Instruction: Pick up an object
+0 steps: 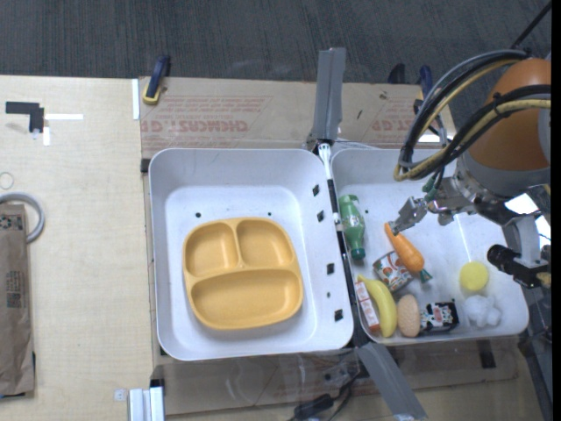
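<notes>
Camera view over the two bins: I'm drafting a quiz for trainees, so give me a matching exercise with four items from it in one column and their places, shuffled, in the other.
Things:
1. yellow divided plate
2. green bottle
3. banana
4. yellow ball

Places:
A. right bin, lying along its left wall
B. right bin, towards its right side, beside a white fluffy thing
C. left bin, at its middle
D. right bin, near its front left corner

Pairs: 1-C, 2-A, 3-D, 4-B

The bench [79, 235] bears 2 white bins [166, 261] and a brown bag [13, 296].
</notes>
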Controlling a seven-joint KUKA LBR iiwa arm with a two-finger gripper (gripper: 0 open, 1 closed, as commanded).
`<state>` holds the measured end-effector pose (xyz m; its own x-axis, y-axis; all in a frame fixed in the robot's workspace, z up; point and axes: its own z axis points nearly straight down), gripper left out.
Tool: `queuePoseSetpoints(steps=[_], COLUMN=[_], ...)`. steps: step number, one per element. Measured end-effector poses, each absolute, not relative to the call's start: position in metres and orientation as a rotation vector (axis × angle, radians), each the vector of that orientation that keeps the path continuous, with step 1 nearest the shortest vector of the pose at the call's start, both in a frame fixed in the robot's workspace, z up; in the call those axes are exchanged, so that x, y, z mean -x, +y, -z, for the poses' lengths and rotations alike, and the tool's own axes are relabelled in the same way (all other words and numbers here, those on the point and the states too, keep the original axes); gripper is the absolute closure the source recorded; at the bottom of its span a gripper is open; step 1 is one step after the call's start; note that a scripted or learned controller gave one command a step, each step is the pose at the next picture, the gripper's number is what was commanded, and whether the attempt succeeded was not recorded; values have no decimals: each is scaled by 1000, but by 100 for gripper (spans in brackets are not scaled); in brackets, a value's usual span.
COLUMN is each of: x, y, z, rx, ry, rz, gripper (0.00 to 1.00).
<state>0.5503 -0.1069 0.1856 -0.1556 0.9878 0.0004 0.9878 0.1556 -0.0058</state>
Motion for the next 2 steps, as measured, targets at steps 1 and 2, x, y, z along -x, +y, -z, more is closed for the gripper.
queuePoseSetpoints(steps=[1,2], x=[-562,-562], y=[-103,-104], z=[-91,-97], rx=[2113,2114], ry=[-2322,-2317], rz=[-4,-9], gripper=[0,100])
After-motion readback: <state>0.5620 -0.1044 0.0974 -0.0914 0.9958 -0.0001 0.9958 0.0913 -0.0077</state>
